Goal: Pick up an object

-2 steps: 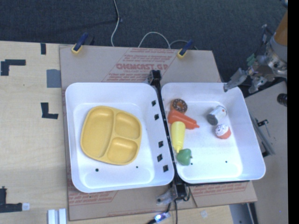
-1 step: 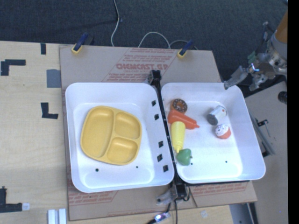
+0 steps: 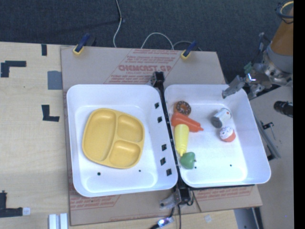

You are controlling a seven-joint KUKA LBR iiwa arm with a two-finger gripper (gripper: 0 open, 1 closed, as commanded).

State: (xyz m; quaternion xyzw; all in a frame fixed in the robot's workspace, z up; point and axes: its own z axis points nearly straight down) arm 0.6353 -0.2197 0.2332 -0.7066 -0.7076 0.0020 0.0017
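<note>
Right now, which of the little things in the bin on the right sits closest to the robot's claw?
The grey-and-white cylinder, just below the gripper; the other toys lie farther off.

This is a robot test lab: two white bins (image 3: 76,128) sit on a cardboard sheet (image 3: 143,68) clamped to a bench (image 3: 28,128) marked with black tape, cables (image 3: 119,18) trail over dark carpet (image 3: 190,13), and toy food (image 3: 183,132) serves as props.

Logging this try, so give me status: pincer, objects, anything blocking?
Pincer above right bin's far right corner, holding nothing. Carrot, corn, donut by divider. Nothing blocking.
</note>
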